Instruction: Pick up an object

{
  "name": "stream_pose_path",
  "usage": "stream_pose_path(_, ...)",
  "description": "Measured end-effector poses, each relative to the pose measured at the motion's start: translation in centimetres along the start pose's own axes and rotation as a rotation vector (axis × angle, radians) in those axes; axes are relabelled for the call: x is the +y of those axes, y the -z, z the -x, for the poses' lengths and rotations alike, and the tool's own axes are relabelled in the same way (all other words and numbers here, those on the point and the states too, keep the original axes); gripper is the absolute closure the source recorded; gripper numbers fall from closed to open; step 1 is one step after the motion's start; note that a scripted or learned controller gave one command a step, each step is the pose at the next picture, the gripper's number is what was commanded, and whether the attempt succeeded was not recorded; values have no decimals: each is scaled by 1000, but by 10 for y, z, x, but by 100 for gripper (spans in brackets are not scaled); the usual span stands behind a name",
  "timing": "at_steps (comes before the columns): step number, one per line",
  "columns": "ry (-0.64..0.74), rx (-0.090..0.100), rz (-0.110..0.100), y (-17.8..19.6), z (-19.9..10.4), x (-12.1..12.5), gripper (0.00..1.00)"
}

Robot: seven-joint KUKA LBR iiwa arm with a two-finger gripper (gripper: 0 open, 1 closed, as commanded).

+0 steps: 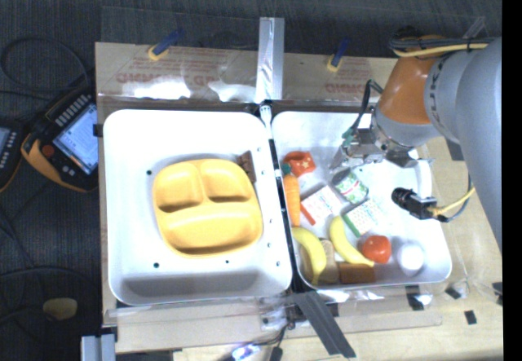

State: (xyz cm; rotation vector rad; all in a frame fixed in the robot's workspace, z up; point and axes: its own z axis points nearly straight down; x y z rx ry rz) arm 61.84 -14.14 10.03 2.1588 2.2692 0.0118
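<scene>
The right bin point(424, 270) holds several small items: a red tomato point(298, 162), an orange carrot point(291, 200), two yellow bananas point(311, 252) point(346, 240), a second red tomato point(376, 248), a white egg-like ball point(409, 255), a brown block point(356, 273) and small printed cartons point(351, 187) point(361, 216) point(319, 205). My gripper point(356, 144) hangs over the upper middle of this bin, just above the green-and-white carton. Nothing shows between its fingers.
The left bin point(122, 188) holds a yellow divided tray point(207, 204) with a brown piece point(246, 164) at its upper right corner. A handheld pendant point(67, 143) lies left of the bench. The grey arm point(481, 107) covers the right side.
</scene>
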Motion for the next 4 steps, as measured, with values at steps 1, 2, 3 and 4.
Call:
stream_pose_path(1, 0, 0, 0, 0, 0, 0, 0)
stream_pose_path(2, 126, -3, 1, -10, 5, -52, 0)
stream_pose_path(3, 126, -1, 3, 0, 5, -50, 100)
stream_pose_path(4, 47, 1, -14, 142, -62, -66, 100)
